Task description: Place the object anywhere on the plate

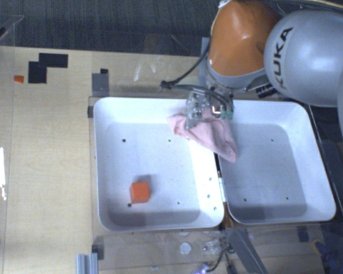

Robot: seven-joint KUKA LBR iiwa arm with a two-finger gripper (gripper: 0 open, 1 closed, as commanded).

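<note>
The grey arm (308, 56) is reaching in from the right, its orange band (240, 36) bulking over the far edge of the bins and its wrist pointing down. The gripper (203, 112) is hanging above the seam between the two bins, near their far wall. A pink cloth (211, 135) is dangling from it, bunched at the top where the fingers appear to be pinching it, though the clutter there is blurring the exact contact. The cloth's lower end is drooping across the rim toward the right bin (274, 170). An orange block (140, 192) is lying on the floor of the left bin (154, 164), near its front-left corner, well apart from the cloth.
</note>
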